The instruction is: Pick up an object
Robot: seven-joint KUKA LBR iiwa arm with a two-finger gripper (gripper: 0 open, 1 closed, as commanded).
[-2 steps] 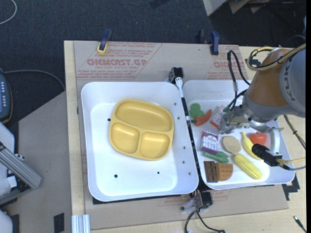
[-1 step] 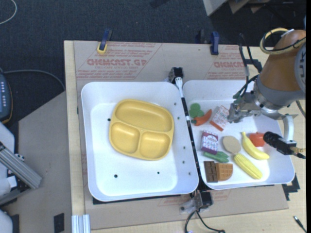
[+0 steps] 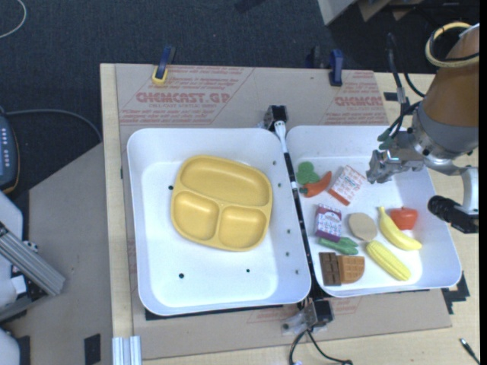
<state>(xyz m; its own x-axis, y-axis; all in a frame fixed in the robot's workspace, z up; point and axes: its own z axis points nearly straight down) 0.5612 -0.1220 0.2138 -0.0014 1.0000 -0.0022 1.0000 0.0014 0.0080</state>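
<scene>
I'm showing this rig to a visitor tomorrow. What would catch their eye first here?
Probably the big yellow divided plate, alone in the left bin. Next, the jumble of toy food in the right bin, especially the banana and corn cob. Then the gripper hanging over that bin's upper part.

This is a robotics lab or test cell, not a home or kitchen. The evidence gathers around the brown board [image 3: 228, 97] that serves as the bench top: it is held down along its far edge by a yellow clamp [image 3: 160, 68] and a blue clamp [image 3: 335, 67]. On the board sit two shallow white bins [image 3: 152, 280] joined side by side. Beyond the board lies dark carpet [image 3: 114, 14] with a loose cable [image 3: 46, 116] to its left. To the board's left stands aluminium framing [image 3: 30, 261]. The right-hand bin holds toy food [image 3: 388, 258].
</scene>
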